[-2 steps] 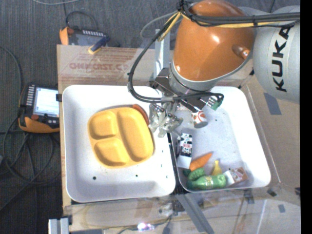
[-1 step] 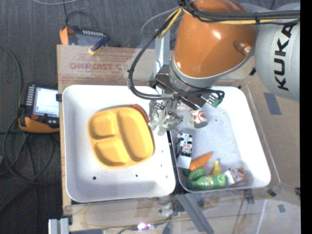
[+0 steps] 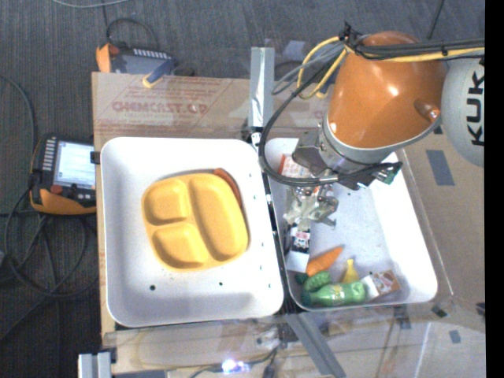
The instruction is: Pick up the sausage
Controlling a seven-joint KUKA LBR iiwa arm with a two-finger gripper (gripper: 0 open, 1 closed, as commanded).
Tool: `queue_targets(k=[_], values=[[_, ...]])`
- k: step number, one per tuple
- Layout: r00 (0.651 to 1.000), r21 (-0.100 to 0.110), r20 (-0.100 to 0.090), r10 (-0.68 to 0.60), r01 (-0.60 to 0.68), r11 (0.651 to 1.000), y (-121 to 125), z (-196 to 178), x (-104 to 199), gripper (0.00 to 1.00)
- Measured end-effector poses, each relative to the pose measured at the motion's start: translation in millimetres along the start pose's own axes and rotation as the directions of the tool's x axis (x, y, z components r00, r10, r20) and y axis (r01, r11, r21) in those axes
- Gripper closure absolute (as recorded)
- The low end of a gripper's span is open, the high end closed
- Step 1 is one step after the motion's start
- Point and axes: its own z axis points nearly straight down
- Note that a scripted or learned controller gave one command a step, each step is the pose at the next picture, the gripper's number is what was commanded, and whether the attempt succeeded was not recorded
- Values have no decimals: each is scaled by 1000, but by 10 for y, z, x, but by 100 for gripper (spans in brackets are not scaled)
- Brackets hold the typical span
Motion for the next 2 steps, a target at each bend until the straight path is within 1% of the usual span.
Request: queue_targets(k=[1, 2], values=[[989, 2, 3, -149, 149, 989, -179, -340, -505, 100], [991, -1, 1, -131, 131, 991, -104, 431, -462, 100]])
